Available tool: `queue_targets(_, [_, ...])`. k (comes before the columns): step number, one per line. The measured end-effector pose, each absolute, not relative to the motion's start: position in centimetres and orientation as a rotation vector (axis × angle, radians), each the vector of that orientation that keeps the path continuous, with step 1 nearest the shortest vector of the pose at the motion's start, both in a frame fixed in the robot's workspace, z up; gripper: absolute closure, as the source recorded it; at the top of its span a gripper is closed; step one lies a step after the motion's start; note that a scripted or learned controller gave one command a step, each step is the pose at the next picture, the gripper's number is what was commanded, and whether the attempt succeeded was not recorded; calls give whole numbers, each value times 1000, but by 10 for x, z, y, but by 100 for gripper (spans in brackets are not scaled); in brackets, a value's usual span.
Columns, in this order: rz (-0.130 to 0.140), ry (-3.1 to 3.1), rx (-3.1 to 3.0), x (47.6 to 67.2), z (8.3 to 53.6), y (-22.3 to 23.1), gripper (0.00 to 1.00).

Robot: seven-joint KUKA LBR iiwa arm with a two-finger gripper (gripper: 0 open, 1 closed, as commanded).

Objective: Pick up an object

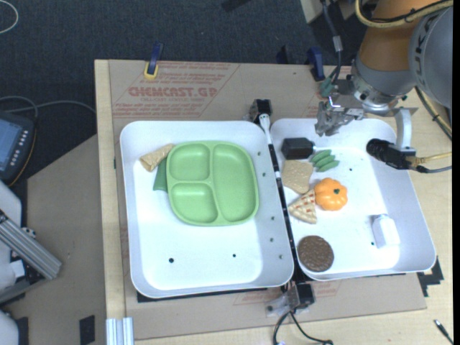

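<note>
My gripper point(328, 125) hangs over the far rim of the right bin point(410, 192), pointing down. Just in front of it and to the left lies a black block point(297, 148). A green pea pod point(323, 159) is right below the gripper. Further forward are a tan bread slice point(296, 176), an orange pumpkin point(330, 194), a pizza wedge point(305, 208), a round brown patty point(315, 253) and a small white piece point(384, 230). I see nothing held in the gripper.
The left bin point(208, 264) carries a green divided plate point(213, 182), with a tan wedge point(155, 157) and a green scrap point(159, 179) at its left side. A black clip point(260, 110) sits between the bins at the far edge.
</note>
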State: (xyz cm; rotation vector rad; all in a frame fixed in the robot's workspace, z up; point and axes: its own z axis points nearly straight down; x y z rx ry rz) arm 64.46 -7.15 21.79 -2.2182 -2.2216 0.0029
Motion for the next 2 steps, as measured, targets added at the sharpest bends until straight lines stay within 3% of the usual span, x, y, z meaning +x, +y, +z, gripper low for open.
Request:
queue_targets(1, [-4,-2224,-2225,658,230,-85,100])
queue_targets(2, [3,-2219,-2220,642,218,-76,100])
